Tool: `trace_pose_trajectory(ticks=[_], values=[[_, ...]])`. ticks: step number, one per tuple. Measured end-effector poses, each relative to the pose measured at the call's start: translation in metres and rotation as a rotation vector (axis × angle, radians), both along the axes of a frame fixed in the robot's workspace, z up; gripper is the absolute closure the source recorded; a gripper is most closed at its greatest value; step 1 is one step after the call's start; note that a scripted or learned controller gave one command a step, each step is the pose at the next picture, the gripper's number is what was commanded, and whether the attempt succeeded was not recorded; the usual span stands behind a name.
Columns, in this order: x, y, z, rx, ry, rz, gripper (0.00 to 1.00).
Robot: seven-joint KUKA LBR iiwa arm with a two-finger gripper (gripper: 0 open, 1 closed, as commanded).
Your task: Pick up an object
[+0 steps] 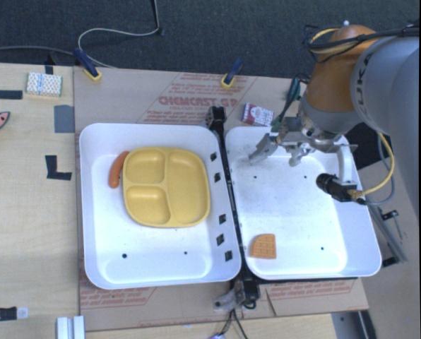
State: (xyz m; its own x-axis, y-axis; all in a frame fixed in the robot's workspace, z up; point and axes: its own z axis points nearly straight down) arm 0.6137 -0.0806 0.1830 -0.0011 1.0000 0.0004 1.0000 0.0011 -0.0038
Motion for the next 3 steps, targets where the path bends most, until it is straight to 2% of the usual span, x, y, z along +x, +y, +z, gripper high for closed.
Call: trace_pose_trajectory(ticks=[1,2,3], values=[[-0.051,-0.013,-0.075,0.000,0.000,-0.001,0.00],[-0.053,-0.015,-0.097,0.000,-0.003,-0.001,0.00],[-0.052,-0.015,-0.097,0.000,-0.003,-0.002,0.00]])
